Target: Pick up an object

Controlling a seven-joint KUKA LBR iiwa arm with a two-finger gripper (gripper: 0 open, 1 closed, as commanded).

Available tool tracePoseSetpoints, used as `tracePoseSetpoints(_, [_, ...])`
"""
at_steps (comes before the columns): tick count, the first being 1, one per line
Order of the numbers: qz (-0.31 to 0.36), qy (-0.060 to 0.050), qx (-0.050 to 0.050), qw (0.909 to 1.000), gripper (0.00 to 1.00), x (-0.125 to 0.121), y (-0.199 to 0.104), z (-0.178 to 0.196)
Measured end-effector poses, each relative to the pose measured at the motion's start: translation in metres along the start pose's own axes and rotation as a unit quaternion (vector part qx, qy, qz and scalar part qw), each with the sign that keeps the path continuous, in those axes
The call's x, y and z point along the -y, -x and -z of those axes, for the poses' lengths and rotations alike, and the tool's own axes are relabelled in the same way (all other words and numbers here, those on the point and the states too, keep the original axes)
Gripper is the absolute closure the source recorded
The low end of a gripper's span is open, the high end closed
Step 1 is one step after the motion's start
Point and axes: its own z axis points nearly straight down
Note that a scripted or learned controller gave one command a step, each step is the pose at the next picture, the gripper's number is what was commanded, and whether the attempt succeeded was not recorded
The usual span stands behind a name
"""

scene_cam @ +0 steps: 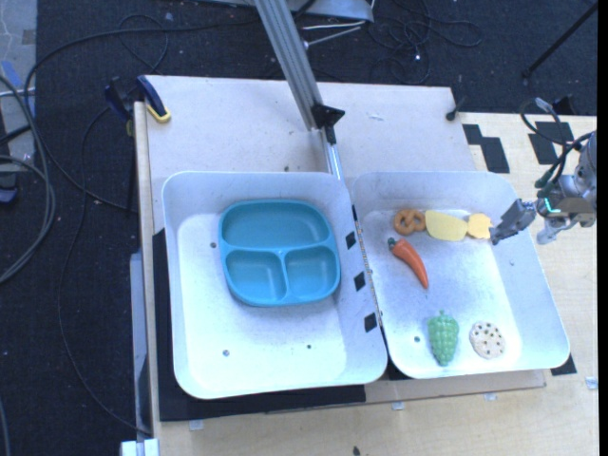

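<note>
Yellow toy fruit (454,225) lies near the back of the right bin (532,293), with a pretzel (409,220) just beside its left end. My gripper (503,226) hangs over that bin's right side, close to the fruit's right end. I cannot tell how wide my grip stands. Nearer the bin's middle lies an orange carrot (413,260). At the bin's front are green grapes (443,336) and a cookie (487,339).
</note>
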Motion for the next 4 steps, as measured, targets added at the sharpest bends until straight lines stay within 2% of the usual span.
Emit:
tracePoseSetpoints(1, [0.0, 0.001, 0.0, 1.0, 0.0, -0.001, 0.0, 0.001])
tracePoseSetpoints(2, [-0.001, 0.0, 0.0, 1.0, 0.0, 0.004, -0.001, -0.042])
tracePoseSetpoints(4, [-0.001, -0.001, -0.001, 1.0, 0.0, 0.018, 0.003, -0.157])
